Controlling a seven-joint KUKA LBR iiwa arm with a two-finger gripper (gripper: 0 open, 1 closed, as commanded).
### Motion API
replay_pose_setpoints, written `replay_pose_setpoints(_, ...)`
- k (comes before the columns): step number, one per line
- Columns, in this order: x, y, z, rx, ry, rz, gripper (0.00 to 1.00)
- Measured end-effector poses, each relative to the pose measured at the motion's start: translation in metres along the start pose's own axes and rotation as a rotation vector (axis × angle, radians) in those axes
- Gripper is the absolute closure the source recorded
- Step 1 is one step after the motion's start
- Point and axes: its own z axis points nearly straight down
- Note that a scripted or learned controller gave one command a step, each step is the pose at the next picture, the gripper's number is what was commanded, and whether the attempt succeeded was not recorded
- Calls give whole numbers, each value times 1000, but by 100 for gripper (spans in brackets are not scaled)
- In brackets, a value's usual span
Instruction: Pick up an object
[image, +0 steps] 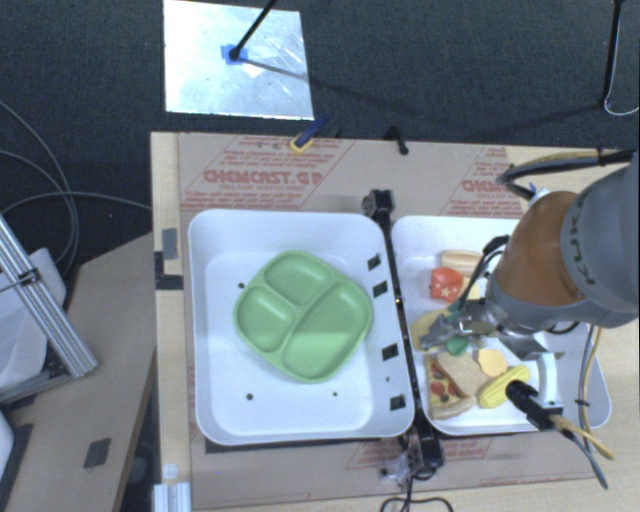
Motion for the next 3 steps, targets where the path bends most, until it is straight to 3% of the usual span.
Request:
replay_pose_setpoints(1, 6, -28, 2, 6, 2, 4, 0)
replay_pose_setpoints(2, 64, -35, -104, -6, 3, -6, 0)
replay_pose_setpoints(3, 46, -36, -99, 1, 1, 5, 0)
